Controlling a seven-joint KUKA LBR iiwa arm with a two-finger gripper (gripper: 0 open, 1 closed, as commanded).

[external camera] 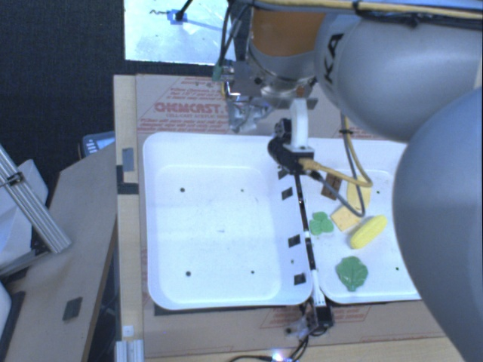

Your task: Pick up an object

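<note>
Camera view: hand (243,118) above bins' far rim.

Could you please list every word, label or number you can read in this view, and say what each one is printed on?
"CHEMCAST" in red capitals: on the brown protective paper covering the sheet under the white bins.
A smaller red line beneath it: too blurred to read.
"KA", black letters cut off by the casing's curve: on the grey arm casing.
Faint red print on the same brown paper below the bins: too blurred to read.
</note>
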